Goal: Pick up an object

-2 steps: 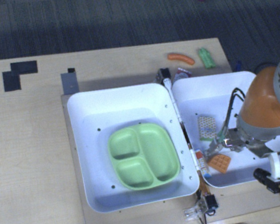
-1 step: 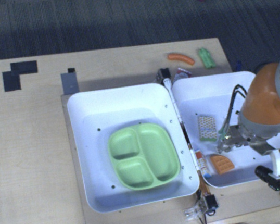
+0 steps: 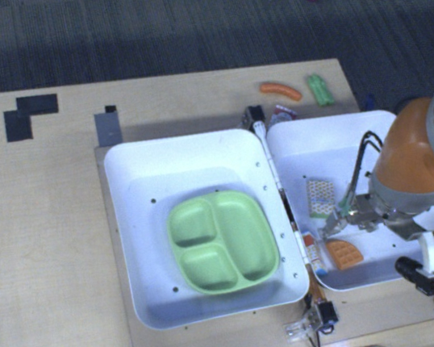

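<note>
Orange band (image 3: pixel 415 158) and wrist sit highest, nearest the lens, over the right bin (image 3: pixel 356 126). Below it the gripper (image 3: pixel 340 218) hangs low near that bin's left wall; you cannot tell from this angle whether the claw is spread or pressed together, and nothing is visibly pinched.

Candidate object: waffle (image 3: pixel 344 254), tan, lying flat on the bin floor just beside the gripper, toward the front. A grey mesh piece (image 3: pixel 321 195) lies behind it. Left bin (image 3: pixel 127 224) holds a green tray (image 3: pixel 221 240).

Judgement: waffle looks light, probably stiff toy plastic, ridged, so not slippery. It is flat, so take it across opposite edges, fingers close to the floor.
</note>
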You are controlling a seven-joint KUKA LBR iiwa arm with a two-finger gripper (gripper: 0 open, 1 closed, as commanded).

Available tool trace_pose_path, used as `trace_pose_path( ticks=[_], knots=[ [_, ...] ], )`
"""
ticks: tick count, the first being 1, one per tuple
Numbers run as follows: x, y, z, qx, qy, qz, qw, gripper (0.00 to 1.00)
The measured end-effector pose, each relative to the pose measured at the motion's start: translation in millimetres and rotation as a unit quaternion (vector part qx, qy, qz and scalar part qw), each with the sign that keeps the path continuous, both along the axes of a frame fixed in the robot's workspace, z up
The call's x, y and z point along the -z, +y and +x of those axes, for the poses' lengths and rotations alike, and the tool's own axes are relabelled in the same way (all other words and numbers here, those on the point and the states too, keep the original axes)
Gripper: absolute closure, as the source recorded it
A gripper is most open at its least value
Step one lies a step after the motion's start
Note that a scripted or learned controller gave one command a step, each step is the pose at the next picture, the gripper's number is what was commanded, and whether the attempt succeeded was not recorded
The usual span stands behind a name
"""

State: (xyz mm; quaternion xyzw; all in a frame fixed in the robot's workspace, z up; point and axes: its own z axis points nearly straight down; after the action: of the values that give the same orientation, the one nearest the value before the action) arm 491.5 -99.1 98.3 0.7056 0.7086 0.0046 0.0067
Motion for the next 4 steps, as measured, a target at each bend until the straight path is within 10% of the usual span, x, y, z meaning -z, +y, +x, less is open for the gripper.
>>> trace_pose_path(
  ticks=[1, 2, 3, 4],
  knots=[
    [-11, 1, 2, -0.001, -0.002, 0.0, 1.0, 1.0],
    [11, -88, 42, 0.001, 0.004, -0.0005, 1.0, 1.0],
    [-80, -108, -4, 0.001, 0.005, 0.0003, 1.0, 1.0],
    [-79, -107, -4, 0.001, 0.006, 0.0009, 1.0, 0.0]
  ],
)
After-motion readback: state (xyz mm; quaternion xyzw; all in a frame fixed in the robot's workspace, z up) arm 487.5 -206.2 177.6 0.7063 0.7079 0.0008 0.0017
